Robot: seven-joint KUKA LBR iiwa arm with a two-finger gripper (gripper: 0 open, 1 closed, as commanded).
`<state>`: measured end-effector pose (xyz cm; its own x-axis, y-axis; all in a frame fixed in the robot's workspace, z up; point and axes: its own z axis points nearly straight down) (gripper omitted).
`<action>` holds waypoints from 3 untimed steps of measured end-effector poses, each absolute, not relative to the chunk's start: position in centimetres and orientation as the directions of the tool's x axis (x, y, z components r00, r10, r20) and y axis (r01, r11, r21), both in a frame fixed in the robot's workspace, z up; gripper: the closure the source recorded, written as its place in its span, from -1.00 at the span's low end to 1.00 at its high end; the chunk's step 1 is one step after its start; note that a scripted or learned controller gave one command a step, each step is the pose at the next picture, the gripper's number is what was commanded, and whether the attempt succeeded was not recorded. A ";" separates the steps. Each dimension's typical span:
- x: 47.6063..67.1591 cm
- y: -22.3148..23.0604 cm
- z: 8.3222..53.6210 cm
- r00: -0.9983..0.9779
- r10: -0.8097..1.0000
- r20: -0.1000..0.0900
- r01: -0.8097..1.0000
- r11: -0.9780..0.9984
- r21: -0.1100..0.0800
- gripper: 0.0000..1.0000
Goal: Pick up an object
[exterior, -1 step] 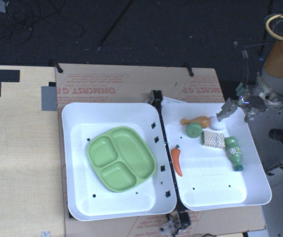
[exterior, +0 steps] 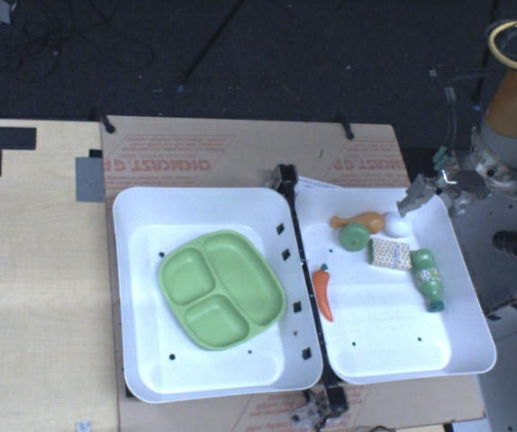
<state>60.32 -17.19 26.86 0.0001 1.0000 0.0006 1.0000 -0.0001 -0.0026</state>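
A: The claw (exterior: pixel 418 193) is at the far right rim of the right bin (exterior: pixel 475 349), near the corner. Whether it is released or clenched, I cannot tell; it is small and blurred there.

B: Does it carry something?

A: I see nothing between its tips. The things lie in the right bin: a green bottle (exterior: pixel 427 280) near the right wall, just beside it a small patterned box (exterior: pixel 390 254), then a green round piece (exterior: pixel 354 237) touching an orange-yellow piece (exterior: pixel 364 220), and a white ball (exterior: pixel 397 227) just below the claw.

B: And the carrot?

A: An orange carrot (exterior: pixel 322 293) lies close to the divider between the bins. The left bin (exterior: pixel 141 241) holds a green plate (exterior: pixel 222 288) with three compartments, turned at a slant.

B: Is any writing readable?

A: Yes. The cardboard sheet (exterior: pixel 240 147) under the bins has red print, seen upside down; it seems to say "CHEMCAST GP". The labels on the box and the bottle are too small to read.

B: How does the arm (exterior: pixel 502 106) stand?

A: It comes in from the right, its orange band high at the edge, and the wrist bends down and to the left, toward the bin corner. The bins rest on the pale wooden counter (exterior: pixel 33 286).
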 end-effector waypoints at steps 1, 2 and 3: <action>60.5 -16.3 21.4 -0.002 1.000 0.002 1.000 0.002 -0.007 -1.00; 60.9 -16.5 15.0 0.000 1.000 0.002 1.000 0.000 -0.009 -1.00; 60.8 -17.2 10.2 0.000 1.000 0.001 1.000 0.000 -0.007 -1.00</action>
